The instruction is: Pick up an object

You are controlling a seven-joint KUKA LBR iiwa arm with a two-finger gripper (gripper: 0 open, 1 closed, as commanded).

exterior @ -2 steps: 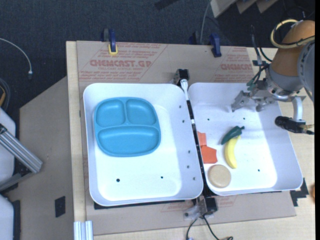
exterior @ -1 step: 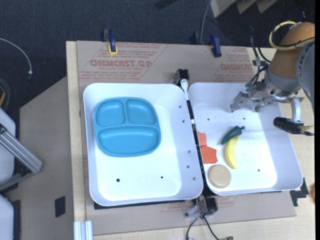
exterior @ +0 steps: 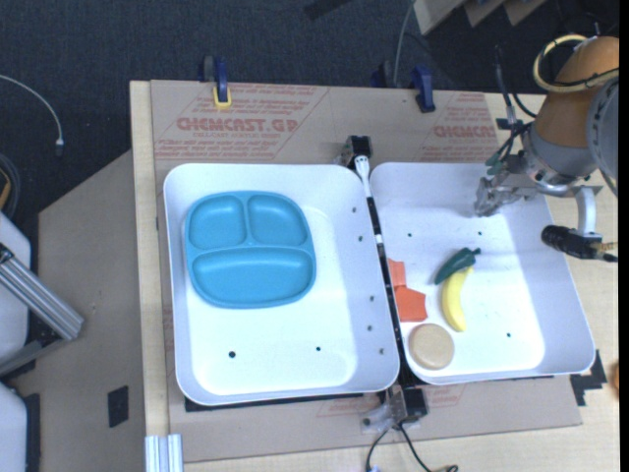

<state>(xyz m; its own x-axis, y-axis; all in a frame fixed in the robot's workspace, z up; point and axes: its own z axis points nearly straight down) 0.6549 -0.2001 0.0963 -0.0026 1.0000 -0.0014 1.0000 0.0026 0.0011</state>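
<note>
From the overhead camera, my gripper [exterior: 488,197] sits in the upper right of the frame, over the far end of the right bin [exterior: 550,362], hanging from the grey wrist with its orange band. Whether my fingers are spread or pressed together I cannot tell; they are small and blurred against the white floor, and I see nothing between them.

The things I could pick lie lower in that same bin, toward its left wall. A banana [exterior: 453,301] lies tilted near the middle, with a dark green pepper [exterior: 456,263] touching its upper end. An orange block [exterior: 410,304] sits just beside the banana on the left, close to a paler orange piece [exterior: 395,272] against the wall. A tan round disc [exterior: 431,346] rests near the bottom edge, just below the banana. All of them are well apart from me.

The left bin [exterior: 197,362] holds a blue divided plate [exterior: 251,249] in its upper half.

My worry is crowding. Banana and pepper touch, so closing on one may nudge or drag the other. The block near the wall leaves little room for a finger on that side, and the flat disc could slip out of a pinch.
</note>
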